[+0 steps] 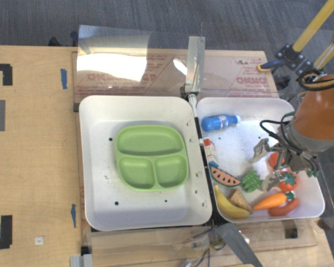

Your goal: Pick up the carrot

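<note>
The carrot is orange and lies nearly flat near the front edge of the right bin. It rests between a banana and a red pepper-like toy. My gripper hangs over the right half of that bin, a little behind the carrot and apart from it. Its metal fingers are spread open. A small red-orange toy shows below the gap between them, and I cannot tell whether they touch it.
The right bin also holds a blue bottle, a watermelon slice, a green leafy toy and a small red-and-white item by the divider. A green three-part plate sits in the left bin.
</note>
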Controlling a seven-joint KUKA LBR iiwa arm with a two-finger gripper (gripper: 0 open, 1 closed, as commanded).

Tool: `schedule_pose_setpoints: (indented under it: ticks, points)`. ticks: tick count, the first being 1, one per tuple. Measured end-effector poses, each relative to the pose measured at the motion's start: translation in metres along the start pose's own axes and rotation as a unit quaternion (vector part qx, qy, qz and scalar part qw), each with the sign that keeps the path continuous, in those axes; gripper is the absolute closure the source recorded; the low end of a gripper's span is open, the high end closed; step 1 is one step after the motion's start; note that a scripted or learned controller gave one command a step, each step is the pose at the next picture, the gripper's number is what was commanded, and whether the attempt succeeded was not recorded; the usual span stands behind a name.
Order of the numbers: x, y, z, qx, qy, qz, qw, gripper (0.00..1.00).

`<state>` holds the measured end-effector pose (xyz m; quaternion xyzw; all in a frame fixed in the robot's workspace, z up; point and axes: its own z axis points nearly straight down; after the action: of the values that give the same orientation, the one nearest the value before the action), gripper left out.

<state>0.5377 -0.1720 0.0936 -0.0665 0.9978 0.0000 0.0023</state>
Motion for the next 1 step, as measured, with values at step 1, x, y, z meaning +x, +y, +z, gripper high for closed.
schedule_pose_setpoints:
  ticks: [1]
  points:
    - [-0.0022,0.001,-0.0105,0.001,-0.003,-0.001,1.0,1.0]
